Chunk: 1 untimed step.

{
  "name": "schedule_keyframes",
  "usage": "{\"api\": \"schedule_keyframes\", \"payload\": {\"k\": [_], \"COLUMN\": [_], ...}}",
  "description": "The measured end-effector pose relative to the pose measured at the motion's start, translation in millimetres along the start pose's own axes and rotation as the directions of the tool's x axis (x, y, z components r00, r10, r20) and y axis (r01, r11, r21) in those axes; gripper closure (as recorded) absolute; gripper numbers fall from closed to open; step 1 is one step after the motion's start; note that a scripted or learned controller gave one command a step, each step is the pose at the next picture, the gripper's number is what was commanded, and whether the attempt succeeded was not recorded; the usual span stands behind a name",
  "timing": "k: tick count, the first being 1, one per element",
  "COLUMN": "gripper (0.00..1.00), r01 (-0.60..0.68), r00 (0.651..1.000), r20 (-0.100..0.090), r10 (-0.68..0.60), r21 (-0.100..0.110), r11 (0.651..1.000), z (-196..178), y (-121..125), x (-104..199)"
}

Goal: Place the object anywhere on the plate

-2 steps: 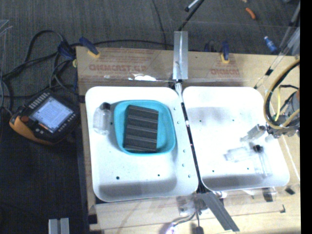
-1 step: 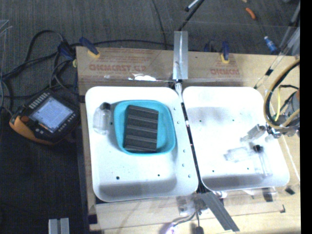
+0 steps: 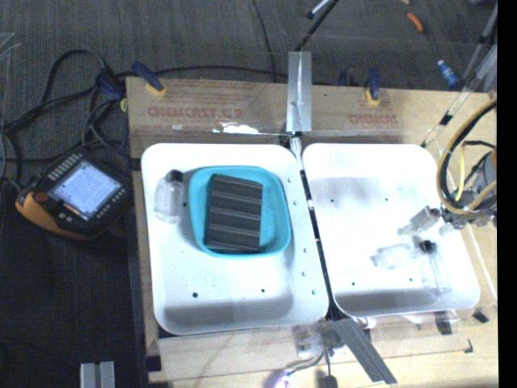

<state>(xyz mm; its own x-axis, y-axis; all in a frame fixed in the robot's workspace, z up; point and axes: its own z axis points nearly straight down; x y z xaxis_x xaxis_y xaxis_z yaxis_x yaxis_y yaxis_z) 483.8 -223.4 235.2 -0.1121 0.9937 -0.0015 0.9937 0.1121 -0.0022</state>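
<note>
A blue plate (image 3: 277, 217) lies in the left bin (image 3: 226, 305). A dark ribbed block (image 3: 234, 212) rests flat on the plate's middle. Just left of the plate, a small clear bottle with a black cap (image 3: 169, 194) stands on the bin floor, touching or nearly touching the rim. My gripper (image 3: 423, 237) is low over the right side of the right bin (image 3: 363, 176), far from the plate. A clear, hard-to-read object (image 3: 392, 257) lies on the bin floor just left of the gripper; I cannot tell whether the gripper touches it.
The arm's wrist and yellow and black cables (image 3: 464, 184) hang over the right bin's right edge. A metal divider bar (image 3: 300, 95) stands behind the bins. A handheld pendant (image 3: 77, 194) lies on the floor to the left.
</note>
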Motion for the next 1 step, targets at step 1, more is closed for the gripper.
{"api": "schedule_keyframes", "payload": {"k": [1], "gripper": [0.0], "r01": [0.0], "r00": [1.0], "r20": [0.0], "r10": [0.0], "r21": [0.0], "r11": [1.0], "z": [0.0], "y": [0.0], "x": [0.0]}}
